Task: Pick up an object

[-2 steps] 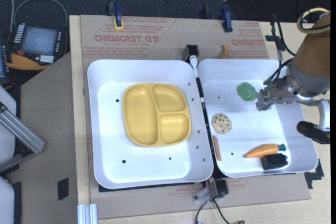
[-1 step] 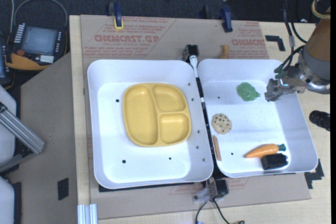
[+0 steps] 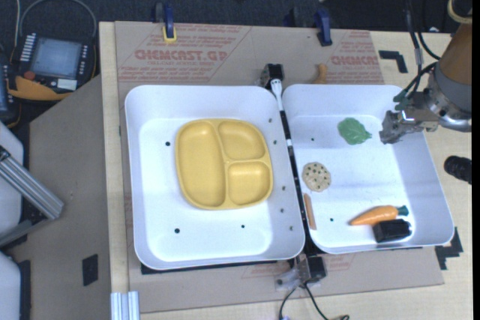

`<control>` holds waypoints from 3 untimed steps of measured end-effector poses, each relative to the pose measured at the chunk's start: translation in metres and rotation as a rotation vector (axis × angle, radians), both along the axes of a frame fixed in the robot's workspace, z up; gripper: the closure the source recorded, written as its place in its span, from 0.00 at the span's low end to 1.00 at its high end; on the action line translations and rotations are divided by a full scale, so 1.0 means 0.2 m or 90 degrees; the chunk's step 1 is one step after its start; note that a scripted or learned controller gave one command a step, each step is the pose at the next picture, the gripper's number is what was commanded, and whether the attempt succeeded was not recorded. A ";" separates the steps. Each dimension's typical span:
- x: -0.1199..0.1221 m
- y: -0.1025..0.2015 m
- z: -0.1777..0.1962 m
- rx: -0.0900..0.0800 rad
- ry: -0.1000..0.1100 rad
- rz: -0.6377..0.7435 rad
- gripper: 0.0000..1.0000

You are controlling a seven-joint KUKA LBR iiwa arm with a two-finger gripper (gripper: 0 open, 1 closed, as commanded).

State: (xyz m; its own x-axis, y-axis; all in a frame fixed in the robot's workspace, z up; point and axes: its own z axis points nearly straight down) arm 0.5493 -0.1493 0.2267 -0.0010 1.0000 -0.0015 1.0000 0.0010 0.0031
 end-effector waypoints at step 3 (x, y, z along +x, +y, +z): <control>0.20 0.72 -0.03 0.002 0.000 0.003 1.00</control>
